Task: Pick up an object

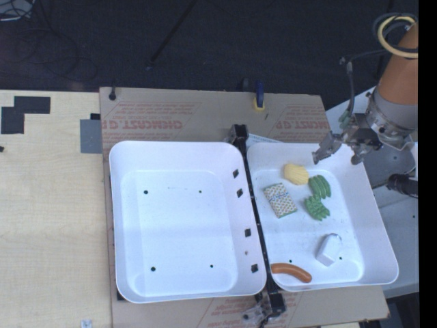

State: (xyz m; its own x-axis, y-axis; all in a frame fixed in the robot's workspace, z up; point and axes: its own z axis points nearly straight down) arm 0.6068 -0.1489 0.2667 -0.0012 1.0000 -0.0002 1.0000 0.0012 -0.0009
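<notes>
Grey two-finger gripper (338, 150) hangs open and empty over the right white bin's (379, 244) far edge. Nearest target, the yellow rounded toy (295, 174), sits just beside two green pieces (318, 197); a crowded descent could nudge rather than grasp.

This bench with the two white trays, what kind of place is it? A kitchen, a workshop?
Most likely a robotics lab, not a kitchen. A robot arm reaches over two white bins clamped to a board, the food looks like toy pieces, and loose cables lie on the dark floor behind.
</notes>
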